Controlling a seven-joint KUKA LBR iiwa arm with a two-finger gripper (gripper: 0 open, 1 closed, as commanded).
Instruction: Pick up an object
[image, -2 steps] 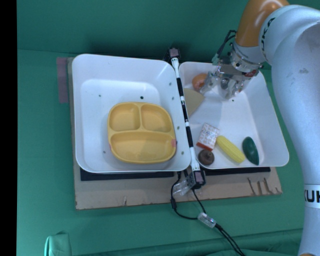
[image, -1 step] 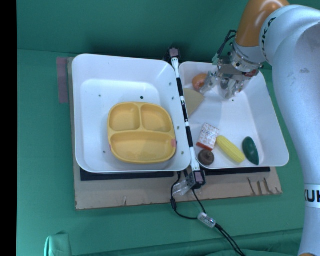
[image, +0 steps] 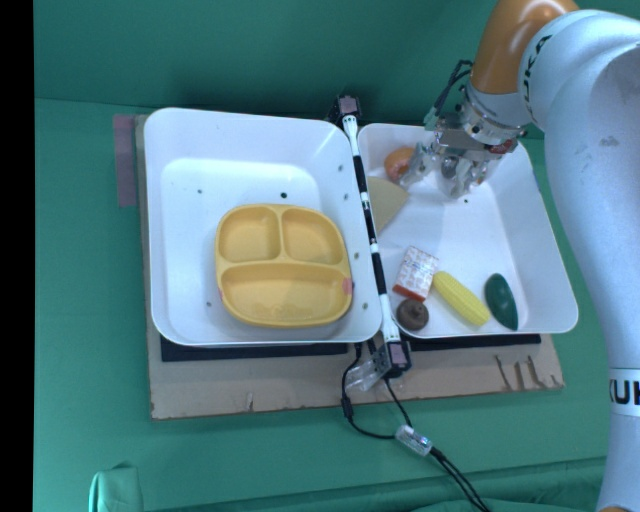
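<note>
My gripper (image: 443, 180) hangs over the far part of the right bin (image: 545, 250), fingers spread open with nothing between them. An orange round object (image: 398, 160) lies just to its left, close to the left finger; whether they touch I cannot tell. A pale yellow wedge (image: 388, 200) rests below that by the divider. Near the bin's front lie a red-and-white packet (image: 416, 272), a yellow corn cob (image: 460, 298), a dark green pod-shaped item (image: 502, 300) and a brown round item (image: 412, 315).
The left bin (image: 180, 200) holds a yellow divided plate (image: 285, 265). A black-and-white rail (image: 366, 220) runs between the bins, with a cable (image: 400, 420) trailing off the front. The grey arm (image: 600, 200) comes in from the right.
</note>
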